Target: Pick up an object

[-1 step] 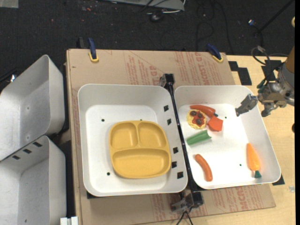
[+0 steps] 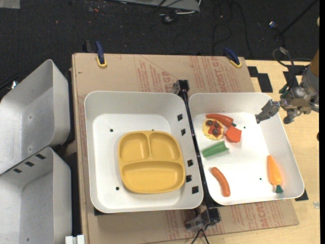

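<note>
Two shallow white bins sit side by side on a brown board on the table (image 2: 264, 72).

Left bin (image 2: 96, 136): holds one yellow divided plate (image 2: 151, 161), three compartments, lying flat near the bin's middle.

Right bin (image 2: 254, 184): holds the loose food-shaped items.
- Red pepper-like piece (image 2: 219, 119), lying near the bin's far wall.
- Small round yellow piece with dark spots (image 2: 213, 129), just beside and below the red pepper-like piece, seemingly touching it.
- Red-orange chunk (image 2: 233, 134), just to the right of the spotted piece, touching or nearly so.
- Green pod-shaped piece (image 2: 215, 149), lying at a slant just below that cluster.
- Orange-red sausage (image 2: 221, 181), lying at a slant nearer the front wall, apart from the green piece.
- Orange carrot with a green stub (image 2: 274, 172), near the bin's right wall, well apart from the rest.

The arm comes in from the right edge of the view. The jaws (image 2: 279, 112) sit at the upper right corner of the right bin, over its far right rim. One dark finger (image 2: 266, 111) points left and down toward the bin floor; a second shows to its right with a clear gap between them, so the jaws stand open. Nothing lies between them. They are well apart from the cluster of items and from the carrot.
</note>
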### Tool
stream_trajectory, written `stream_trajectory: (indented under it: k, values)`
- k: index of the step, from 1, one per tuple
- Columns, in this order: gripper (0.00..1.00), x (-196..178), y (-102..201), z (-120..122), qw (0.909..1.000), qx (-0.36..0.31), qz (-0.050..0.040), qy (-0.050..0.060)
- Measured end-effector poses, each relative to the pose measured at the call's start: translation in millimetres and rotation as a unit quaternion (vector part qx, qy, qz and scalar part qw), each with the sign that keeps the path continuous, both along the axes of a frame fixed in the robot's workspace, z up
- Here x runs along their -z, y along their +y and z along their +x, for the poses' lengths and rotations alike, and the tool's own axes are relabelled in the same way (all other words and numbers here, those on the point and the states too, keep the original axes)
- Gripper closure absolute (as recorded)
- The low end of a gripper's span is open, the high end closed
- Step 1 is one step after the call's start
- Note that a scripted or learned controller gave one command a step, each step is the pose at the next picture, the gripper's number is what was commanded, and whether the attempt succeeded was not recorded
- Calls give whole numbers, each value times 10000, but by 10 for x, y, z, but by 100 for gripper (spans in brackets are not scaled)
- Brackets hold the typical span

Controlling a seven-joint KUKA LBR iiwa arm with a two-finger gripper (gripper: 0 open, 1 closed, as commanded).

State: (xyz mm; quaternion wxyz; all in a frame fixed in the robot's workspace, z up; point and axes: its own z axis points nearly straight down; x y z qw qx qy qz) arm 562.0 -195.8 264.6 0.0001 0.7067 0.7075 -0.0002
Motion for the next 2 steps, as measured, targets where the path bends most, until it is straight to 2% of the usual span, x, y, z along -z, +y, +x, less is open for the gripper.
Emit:
stream_trajectory:
  k: [2]
  values:
    - [0,1230,-70,-24,10000,13,6,17]
